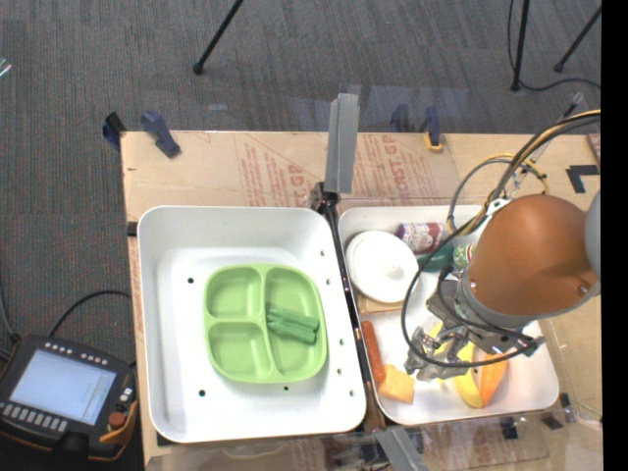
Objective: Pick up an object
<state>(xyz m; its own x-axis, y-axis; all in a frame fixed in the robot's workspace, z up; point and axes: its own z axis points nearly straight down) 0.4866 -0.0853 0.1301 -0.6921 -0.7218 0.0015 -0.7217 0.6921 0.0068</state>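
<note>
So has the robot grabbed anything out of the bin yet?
Not that can be seen. Done: the grey arm with the orange band is over the right white bin, and its gripper is low among the food toys. In hand: nothing visible. Left: gripping and lifting something, perhaps the orange wedge or the orange carrot stick nearby. The green divided plate sits in the left white bin.
</note>
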